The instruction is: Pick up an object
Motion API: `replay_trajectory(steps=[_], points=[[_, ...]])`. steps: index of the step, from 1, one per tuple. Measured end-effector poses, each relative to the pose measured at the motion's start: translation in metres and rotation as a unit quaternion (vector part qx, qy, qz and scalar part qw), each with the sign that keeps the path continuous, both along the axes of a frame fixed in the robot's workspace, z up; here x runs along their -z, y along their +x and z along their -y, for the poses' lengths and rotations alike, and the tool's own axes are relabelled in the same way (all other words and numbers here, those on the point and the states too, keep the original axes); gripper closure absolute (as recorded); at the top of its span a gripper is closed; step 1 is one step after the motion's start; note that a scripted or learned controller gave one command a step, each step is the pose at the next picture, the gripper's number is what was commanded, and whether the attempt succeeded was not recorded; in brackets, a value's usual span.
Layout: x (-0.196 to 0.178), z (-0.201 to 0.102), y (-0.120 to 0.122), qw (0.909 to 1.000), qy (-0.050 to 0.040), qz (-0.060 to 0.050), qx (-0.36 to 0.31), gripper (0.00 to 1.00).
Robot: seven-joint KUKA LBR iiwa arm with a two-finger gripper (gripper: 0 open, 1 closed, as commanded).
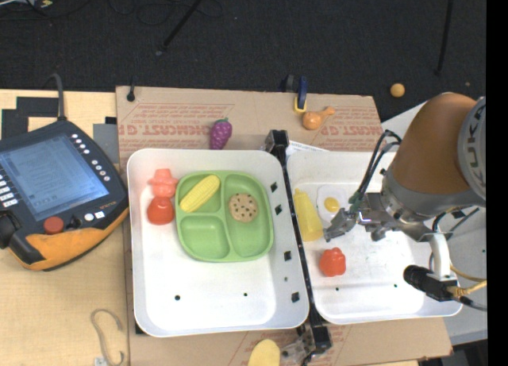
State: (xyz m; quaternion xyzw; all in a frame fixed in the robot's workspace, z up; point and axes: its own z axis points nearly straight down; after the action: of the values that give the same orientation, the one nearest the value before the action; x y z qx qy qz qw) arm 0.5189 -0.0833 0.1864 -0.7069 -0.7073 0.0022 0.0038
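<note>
Two white bins sit side by side on the bench. The left bin (pixel 159 293) holds a green tray (pixel 208 247) with three compartments. Taking the tray as the landmark: a corn cob (pixel 198 192) lies tilted in its upper-left compartment, a cookie (pixel 244 207) lies in its upper-right compartment, and the lower-left one shows bare green. Just to the tray's left, on the bin floor, stands an orange-red toy (pixel 161 197), pale on top and darker below, close to the tray's edge.

The right bin (pixel 373 301), on the tray's right past the black divider, holds a yellow block (pixel 307 213) lying lengthwise along its left wall, a fried egg (pixel 331 202) just beyond it, and a red pepper (pixel 332 262) lower down, apart from the block.

The gripper (pixel 340 225) hangs over the right bin, between the block and the pepper, near the block's lower end. Its fingers look slightly parted with nothing between them; the pepper lies below and apart from it.

Behind the bins, on the cardboard above the tray, lie purple grapes (pixel 221 132) and an orange gourd (pixel 315 118). A teach pendant (pixel 55 190) rests far left of the tray.
</note>
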Motion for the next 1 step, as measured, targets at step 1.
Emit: replay_trajectory(steps=[1], points=[[0.0434, -0.0001, -0.0014, 1.0000, -0.0003, 0.001, 0.000, 0.00]])
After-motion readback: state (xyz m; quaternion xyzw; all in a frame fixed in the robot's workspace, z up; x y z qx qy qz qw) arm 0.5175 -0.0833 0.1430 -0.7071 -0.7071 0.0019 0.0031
